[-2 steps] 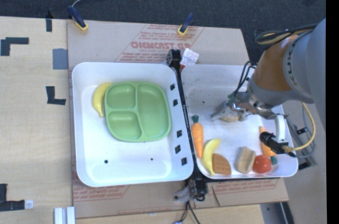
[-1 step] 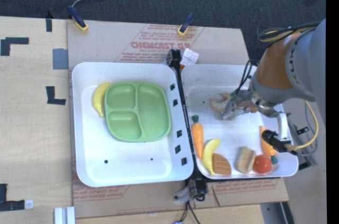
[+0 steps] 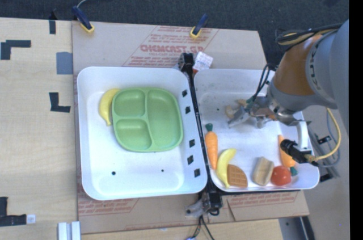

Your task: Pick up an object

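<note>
White plastic bins sit side by side on the tabletop [image 3: 34, 120], on a sheet of cardboard [image 3: 164, 43] held down by yellow clamps. The left bin [image 3: 91, 176] has a green divided plate [image 3: 147, 118] in it, with a yellow banana-ish thing [image 3: 106, 105] tucked against the plate's left edge. The right bin [image 3: 227, 85] holds the toy food, mostly along its near side: an orange carrot [image 3: 211, 148] lying close to the divider, a yellow banana [image 3: 225, 160] touching a brownish waffle-looking piece [image 3: 236, 176], then a tan bread chunk [image 3: 262, 171] and a red tomato [image 3: 281, 175] just beside it. Another orange bit [image 3: 285, 154] sits near the right wall, partly behind a black cable fitting. The grey arm [image 3: 317, 74] comes in from the right and its pincer [image 3: 241, 115] is down low over the middle of the right bin, fingers spread a little with nothing between them as far as I can see. It's well apart from the carrot and the rest of the food.
</note>
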